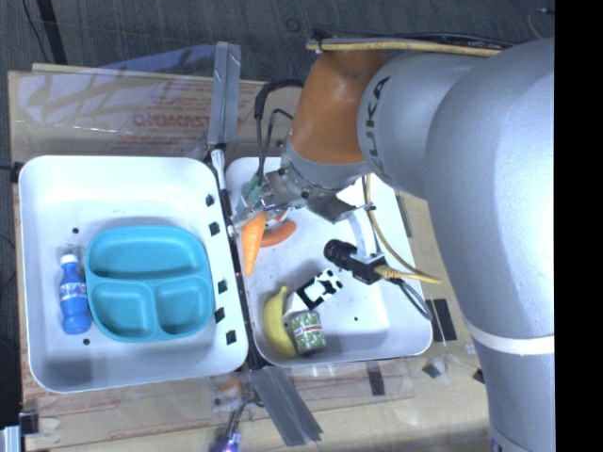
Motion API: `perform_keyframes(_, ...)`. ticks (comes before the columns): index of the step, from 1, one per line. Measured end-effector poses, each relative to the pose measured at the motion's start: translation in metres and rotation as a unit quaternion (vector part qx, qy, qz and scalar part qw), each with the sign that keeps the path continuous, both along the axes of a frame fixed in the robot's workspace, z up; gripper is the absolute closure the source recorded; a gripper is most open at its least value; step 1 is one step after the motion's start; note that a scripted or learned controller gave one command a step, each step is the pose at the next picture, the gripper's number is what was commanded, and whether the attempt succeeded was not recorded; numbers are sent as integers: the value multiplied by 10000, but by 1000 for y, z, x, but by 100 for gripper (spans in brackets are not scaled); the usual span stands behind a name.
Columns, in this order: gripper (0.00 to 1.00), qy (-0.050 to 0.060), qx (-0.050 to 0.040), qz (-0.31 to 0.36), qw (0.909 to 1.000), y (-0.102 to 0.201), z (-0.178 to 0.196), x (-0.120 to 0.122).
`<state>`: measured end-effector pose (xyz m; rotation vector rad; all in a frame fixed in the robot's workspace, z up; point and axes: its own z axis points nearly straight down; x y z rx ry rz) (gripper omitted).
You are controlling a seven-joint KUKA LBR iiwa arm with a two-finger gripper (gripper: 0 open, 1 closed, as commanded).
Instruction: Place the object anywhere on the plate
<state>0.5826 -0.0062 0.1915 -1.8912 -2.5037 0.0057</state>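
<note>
Orange and tapered, the carrot [252,243] lay in the right bin [377,326], hard against that bin's left wall, in the upper half. Its thick end pointed up toward the gripper [267,199] and its thin tip pointed down toward the near edge. From the overhead camera, the gripper hung just above the carrot's thick end, so close that the two seemed to meet. Whether the gripper was apart, together or clamped on the carrot could not be told from this angle, since the wrist covered it. A smaller orange-red piece [281,234] sat just right of the carrot's upper part, touching or nearly touching it.

The grey arm [452,130] reached in from the right, and its orange band [339,111] stood over the far rim of the right bin.

Lower in the same bin, a yellow banana [273,323] curved along the left wall. A small green-labelled can [307,333] stood just beside it on the right.

The turquoise plate [146,257], divided into three compartments, rested in the middle of the left bin [113,182]. It was well apart from the carrot, with the walls of both bins between them. A blue bottle [73,295] with a white cap lay just beside the plate's left edge.
</note>
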Motion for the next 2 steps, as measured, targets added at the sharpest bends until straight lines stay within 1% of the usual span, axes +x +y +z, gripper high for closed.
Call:
perform_keyframes(1, 100, -2, 1, 80, 10000, 62, -1, -42)
perform_keyframes(2, 0, -5, 1, 74, 10000, 61, -1, -42)
